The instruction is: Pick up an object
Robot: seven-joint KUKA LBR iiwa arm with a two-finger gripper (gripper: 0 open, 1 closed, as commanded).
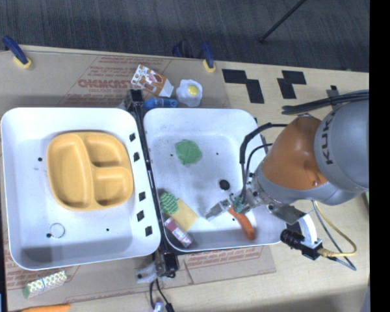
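Looking down at a slant from the one fixed camera, a cardboard-covered worktop [247, 265] is carrying two shallow white bins side by side. The left bin [13, 174] is holding a yellow divided tray [90, 169], which is lying flat near its middle. The right bin [201, 119] is holding several small things: a green lump [188, 152] is sitting near the centre, a small black piece [224, 185] is lying lower and to the right of it, and a yellow and green object [177, 209] is resting against the bin's left wall, with a dark red and white packet [178, 231] just below it in the lower left corner.

The grey arm with its orange band [292, 158] is reaching in from the right and bending down over the right bin's lower right corner. The gripper [229, 208] is sitting low inside the bin, close to the floor. Its fingers [216, 210] are appearing as pale metal tips pointing left, but how far apart they are standing cannot be told at this size. An orange carrot-shaped object [245, 224] is lying just below and to the right of the fingers, tilted, near the bin's lower wall; whether it is touching them is not clear.

Behind the bins, a patterned packet [147, 79], a blue object [159, 102] and a yellow and white item [190, 91] are lying on the worktop.
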